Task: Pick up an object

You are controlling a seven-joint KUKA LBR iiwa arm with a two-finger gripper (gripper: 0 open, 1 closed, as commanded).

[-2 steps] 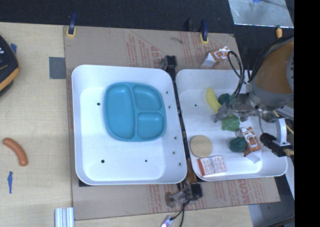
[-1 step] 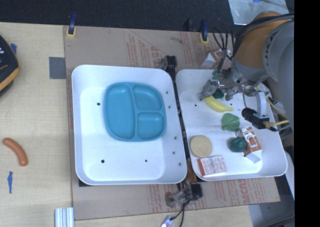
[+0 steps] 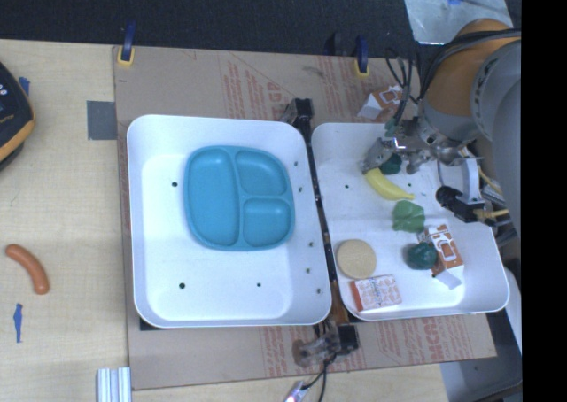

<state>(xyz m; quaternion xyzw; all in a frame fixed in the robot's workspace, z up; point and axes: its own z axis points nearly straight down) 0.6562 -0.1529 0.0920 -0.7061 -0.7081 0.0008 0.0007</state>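
We can read very little here. The brown cardboard sheet point(image 3: 221, 81) under the two bins carries faint red printed lettering in several places, along its far strip and again along its near edge, but the letters are too pale and small for us to make out. In the right bin, the small red-and-white packet point(image 3: 376, 292) and the orange-and-white carton point(image 3: 446, 250) both show printing, which we likewise cannot read.
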